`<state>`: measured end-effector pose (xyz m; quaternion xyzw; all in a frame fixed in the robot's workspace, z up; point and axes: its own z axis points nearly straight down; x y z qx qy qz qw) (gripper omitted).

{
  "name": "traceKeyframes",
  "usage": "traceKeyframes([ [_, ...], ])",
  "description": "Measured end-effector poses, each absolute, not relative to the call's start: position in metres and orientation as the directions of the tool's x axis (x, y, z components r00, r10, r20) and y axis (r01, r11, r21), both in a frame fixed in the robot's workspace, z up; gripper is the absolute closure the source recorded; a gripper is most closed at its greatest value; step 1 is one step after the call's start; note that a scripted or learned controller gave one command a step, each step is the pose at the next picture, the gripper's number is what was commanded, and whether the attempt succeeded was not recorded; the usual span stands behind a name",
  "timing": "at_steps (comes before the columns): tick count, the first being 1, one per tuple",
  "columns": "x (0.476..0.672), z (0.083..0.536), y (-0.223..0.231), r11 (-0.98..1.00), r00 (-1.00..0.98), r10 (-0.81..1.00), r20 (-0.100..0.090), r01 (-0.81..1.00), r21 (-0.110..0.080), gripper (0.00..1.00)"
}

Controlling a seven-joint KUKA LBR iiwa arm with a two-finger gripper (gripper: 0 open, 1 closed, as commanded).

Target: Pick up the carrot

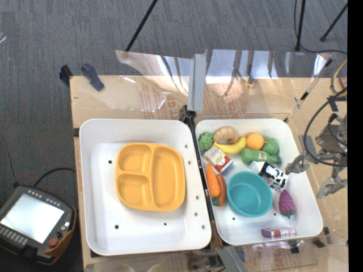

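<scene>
A brown bench is taking up the middle of the frame, carrying two shallow white bins side by side. The left bin is sitting at centre left, the right bin at centre right, their inner edges touching. A blue clamp is gripping the bench's upper left corner.

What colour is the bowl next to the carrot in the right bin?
Teal; the bowl shows clearly in the camera view, right of the carrot.
</scene>
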<state>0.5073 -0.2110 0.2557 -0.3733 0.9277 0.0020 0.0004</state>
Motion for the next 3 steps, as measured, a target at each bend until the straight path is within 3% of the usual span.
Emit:
traceKeyframes([
  [1,0.53,0.191,-0.206,0.464,-0.464,-0.886,-0.004,-0.886,0.006,0.0],
  [2,0.533,0.128,-0.201,0.561,-0.561,-0.828,-0.004,-0.828,-0.001,0.0],
  [3,0.478,0.088,-0.211,0.64,-0.64,-0.769,-0.003,-0.769,0.0,0.0],
])
